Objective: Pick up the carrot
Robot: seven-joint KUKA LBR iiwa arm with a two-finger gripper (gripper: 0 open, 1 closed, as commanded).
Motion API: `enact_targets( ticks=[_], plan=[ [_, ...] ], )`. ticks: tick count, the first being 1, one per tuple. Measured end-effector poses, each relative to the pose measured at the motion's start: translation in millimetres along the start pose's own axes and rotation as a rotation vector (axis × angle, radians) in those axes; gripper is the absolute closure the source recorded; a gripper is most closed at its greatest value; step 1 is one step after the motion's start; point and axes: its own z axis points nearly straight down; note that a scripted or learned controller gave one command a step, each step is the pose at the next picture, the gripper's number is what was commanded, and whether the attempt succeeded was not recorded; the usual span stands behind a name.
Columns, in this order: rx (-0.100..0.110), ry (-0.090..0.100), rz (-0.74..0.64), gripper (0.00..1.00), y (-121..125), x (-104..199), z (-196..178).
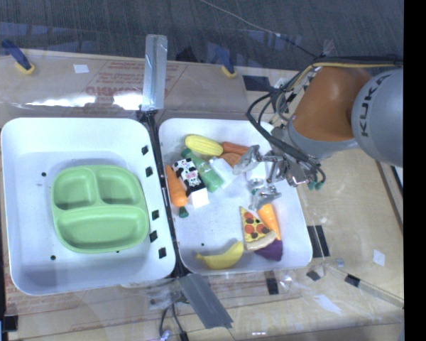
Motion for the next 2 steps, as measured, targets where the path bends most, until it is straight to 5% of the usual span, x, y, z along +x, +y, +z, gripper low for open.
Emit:
enact_targets(
  ticks=[1, 2],
  plan=[
    [0.008, -0.017, -0.099, 0.0, 7, 43, 44],
    [0.01, -0.018, -0.11, 1.0, 9, 40, 33]
  ],
)
